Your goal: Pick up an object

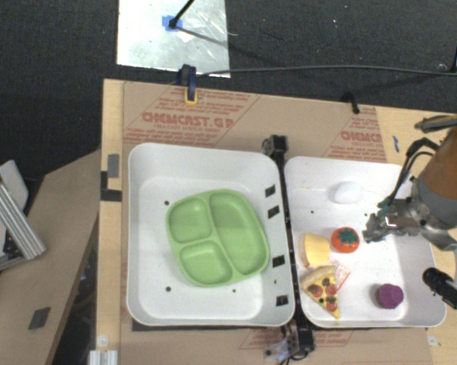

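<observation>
Tomato (pixel 346 240) lies in the right bin (pixel 313 179), just beside the gripper (pixel 378 228).

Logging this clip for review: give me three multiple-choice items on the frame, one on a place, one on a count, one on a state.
1. Where is the green divided plate?
A. left bin
B. right bin
C. on the bench outside the bins

2. How many things lie in the right bin?
A. two
B. five
C. eight

3. The gripper is:
A. lifting the plate
B. over the right bin beside the tomato
C. over the left bin

Answers: 1 A, the plate sits in the left bin. 2 B, white, tomato, cheese, pizza, purple. 3 B, it hangs by the tomato.
</observation>
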Controlling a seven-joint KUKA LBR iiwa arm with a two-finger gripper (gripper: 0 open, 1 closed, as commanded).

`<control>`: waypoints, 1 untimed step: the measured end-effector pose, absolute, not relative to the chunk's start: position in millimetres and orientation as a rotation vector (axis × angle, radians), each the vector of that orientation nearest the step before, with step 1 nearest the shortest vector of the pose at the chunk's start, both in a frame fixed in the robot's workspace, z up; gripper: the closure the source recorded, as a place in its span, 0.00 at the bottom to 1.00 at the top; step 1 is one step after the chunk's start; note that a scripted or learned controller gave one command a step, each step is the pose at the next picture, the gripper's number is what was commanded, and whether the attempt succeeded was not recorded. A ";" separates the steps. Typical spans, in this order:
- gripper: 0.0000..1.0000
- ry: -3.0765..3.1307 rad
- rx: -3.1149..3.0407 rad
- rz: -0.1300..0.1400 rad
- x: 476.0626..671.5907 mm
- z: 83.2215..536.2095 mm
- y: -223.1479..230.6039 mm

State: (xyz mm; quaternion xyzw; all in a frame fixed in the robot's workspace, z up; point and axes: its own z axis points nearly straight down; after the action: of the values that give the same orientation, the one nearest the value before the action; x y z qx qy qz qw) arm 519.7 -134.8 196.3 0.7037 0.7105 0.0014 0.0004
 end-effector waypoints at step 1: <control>1.00 2.231 2.210 0.005 532.2 206.1 -91.4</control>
State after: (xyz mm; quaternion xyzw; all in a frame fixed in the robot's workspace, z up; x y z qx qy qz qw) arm 532.2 -91.4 206.1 0.7037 0.7105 0.0015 0.0006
